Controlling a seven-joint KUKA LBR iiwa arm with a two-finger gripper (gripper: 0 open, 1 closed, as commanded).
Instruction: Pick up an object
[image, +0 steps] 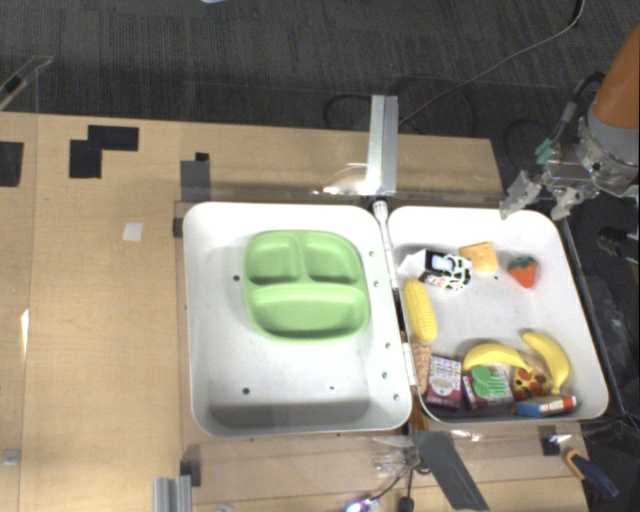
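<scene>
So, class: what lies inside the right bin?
In the right bin: corn, two bananas, a strawberry, an orange block, a black-and-white toy, packets and a marker. Anything under the packets is hidden.

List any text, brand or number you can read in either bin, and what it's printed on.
No text reads clearly.
Purple packet: printing too blurred to read.
Green-labelled packet: label too small to read.
Black-and-white toy: markings, no legible letters.
Marker: no readable print.
Green tray, corn, bananas, strawberry: no writing.
</scene>
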